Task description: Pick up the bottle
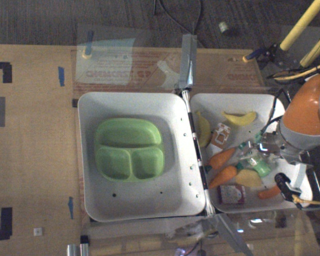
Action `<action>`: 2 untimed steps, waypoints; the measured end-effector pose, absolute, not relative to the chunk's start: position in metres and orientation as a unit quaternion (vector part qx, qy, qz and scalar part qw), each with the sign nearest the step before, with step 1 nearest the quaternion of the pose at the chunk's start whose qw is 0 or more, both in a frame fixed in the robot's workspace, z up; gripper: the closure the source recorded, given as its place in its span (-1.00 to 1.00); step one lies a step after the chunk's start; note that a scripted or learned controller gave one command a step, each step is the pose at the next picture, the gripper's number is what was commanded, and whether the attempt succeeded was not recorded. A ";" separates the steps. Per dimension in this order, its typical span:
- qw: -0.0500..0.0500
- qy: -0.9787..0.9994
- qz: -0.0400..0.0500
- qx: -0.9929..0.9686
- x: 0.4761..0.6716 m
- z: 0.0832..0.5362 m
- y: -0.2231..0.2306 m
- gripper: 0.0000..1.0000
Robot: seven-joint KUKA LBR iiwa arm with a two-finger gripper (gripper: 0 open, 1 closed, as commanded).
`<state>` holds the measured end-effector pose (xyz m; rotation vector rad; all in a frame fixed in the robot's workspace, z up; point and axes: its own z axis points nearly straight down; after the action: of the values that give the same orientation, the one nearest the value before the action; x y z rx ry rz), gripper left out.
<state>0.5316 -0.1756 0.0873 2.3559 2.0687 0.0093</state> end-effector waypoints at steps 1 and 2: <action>-0.001 0.705 0.000 0.709 0.562 0.102 -0.204 -1.00; -0.002 0.704 -0.001 0.711 0.562 0.109 -0.206 1.00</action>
<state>0.5617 -0.2063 0.1087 2.2345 2.2129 -0.0021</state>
